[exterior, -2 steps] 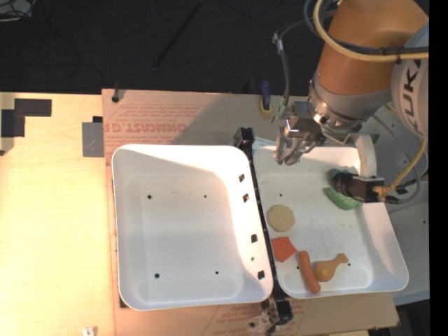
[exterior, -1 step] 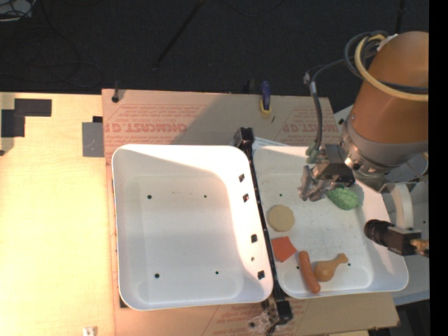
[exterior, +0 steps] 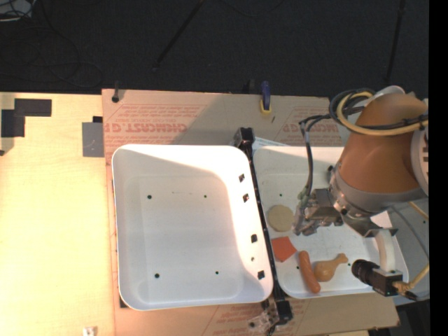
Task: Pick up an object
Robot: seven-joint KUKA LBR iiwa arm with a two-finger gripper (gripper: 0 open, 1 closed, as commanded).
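Round tan disc (exterior: 281, 218) located just left of gripper (exterior: 306, 224), untouched; red square block (exterior: 283, 248) positioned below. Jaw state cannot be told.

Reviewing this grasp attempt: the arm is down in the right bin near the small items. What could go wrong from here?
1. The gripper sits right beside the tan disc, which lies flat; it may slide aside rather than be gripped.
2. The red block, orange sausage and tan pear-shaped piece lie close together, so a descent there may knock neighbours or catch two.
3. The disc and block lie near the right bin's left wall, which may obstruct the gripper.
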